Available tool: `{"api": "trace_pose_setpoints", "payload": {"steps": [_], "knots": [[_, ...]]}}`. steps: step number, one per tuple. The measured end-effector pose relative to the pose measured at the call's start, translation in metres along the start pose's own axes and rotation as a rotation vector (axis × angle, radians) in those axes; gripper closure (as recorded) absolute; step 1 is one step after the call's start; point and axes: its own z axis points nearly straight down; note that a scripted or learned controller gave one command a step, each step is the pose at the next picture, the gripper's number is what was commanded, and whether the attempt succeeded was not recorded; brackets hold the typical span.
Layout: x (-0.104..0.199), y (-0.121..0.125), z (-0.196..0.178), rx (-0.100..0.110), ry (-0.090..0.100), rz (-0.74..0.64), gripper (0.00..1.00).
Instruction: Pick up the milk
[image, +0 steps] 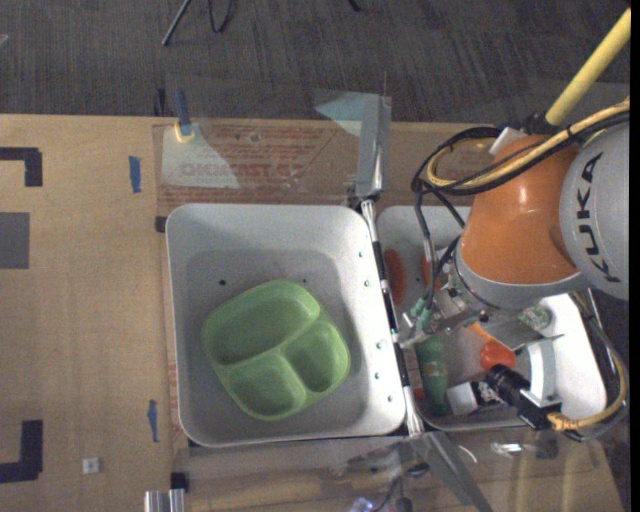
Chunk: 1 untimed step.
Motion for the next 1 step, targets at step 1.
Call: {"api": "trace_pose_setpoints", "payload": {"steps": [1], "knots": [[0.0043, 0.0019, 0.0017, -0.003, -0.001, -0.13, 1.0]]}}
